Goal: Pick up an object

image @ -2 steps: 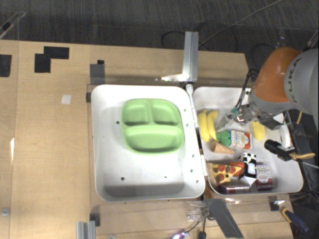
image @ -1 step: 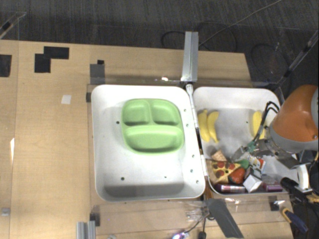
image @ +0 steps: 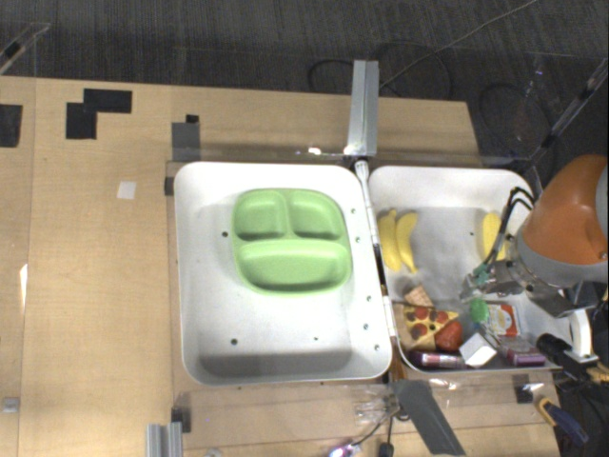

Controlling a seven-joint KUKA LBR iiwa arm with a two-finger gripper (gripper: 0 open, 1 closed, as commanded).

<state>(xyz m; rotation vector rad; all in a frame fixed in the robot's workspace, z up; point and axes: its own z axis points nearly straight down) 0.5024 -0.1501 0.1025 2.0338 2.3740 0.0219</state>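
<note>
While the gripper [image: 483, 282] hovers, grip unclear, yellow bananas [image: 397, 241] lie curved.

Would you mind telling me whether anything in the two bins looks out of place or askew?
Nothing stands out. The green divided plate lies flat in the left bin. The toy food is crowded toward the right bin's front edge, with the pizza slice tilted.
</note>
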